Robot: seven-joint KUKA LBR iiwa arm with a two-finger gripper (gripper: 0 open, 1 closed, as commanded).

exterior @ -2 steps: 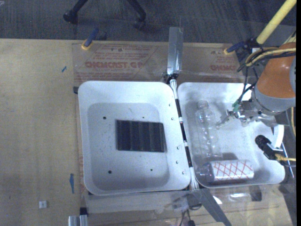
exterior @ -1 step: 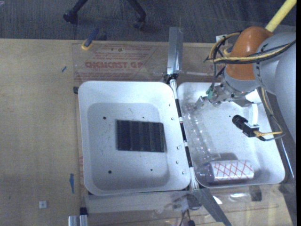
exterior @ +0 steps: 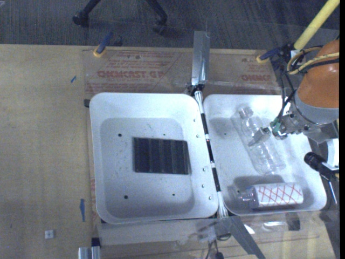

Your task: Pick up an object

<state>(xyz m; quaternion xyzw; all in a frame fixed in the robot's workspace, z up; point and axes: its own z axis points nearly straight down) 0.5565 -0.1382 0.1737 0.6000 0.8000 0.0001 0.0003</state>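
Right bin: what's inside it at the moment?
The right bin holds a clear plastic bottle and, nearer the front, a red-checked white bottle. The gripper covers part of the clear bottle's side.

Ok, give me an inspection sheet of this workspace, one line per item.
Surface: wooden bench bearing a left bin and a right bin side by side.
Job's things: clear plastic bottle lying in the right bin; white bottle with a red crosshatch label lying along that bin's near edge; dark ribbed rectangle flat in the left bin.
Clutter: bits of blue tape on the bench.
Grippers: gripper low over the right bin, beside the clear bottle; finger state not readable.
Cables: yellow and dark cables by the arm's orange band.
Surroundings: dark carpet with a black chair base beyond the bench.
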